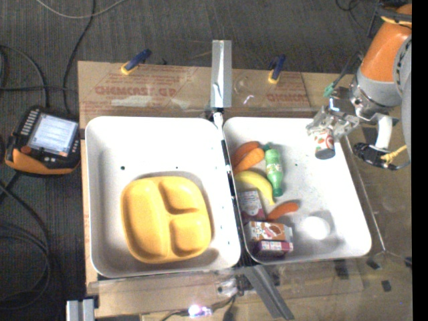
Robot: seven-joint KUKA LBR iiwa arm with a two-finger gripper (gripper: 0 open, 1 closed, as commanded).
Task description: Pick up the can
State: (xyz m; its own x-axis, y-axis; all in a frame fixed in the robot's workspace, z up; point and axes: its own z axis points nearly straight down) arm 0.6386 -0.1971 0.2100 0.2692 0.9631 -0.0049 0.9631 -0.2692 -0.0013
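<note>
— Looking across the table (93, 72) from the biggest thing down: where does the arm (384, 59) stand over the two bins?

— It reaches in from the right and hangs above the upper right corner of the right bin (348, 226). The left bin (100, 146) carries a yellow divided tray (167, 217) and lies well apart from the work.

— And the pincer?

— The pincer (328, 127) sits at that corner, pointing down. A small can (324, 143) with a red and white label shows directly under it, upright, its top tucked between the fingers. They look closed around it, though the view is too coarse to be certain of a firm hold.

— So which way does the can lie from the pincer?

— Straight below, long axis vertical, in line with the wrist. Whether its base touches the bin floor cannot be told.

— The other contents?

— A banana (257, 184), a green bottle (273, 170), a carrot (247, 155) and a small carton (269, 238) lie to its left, well apart, so a straight lift looks unobstructed
</note>
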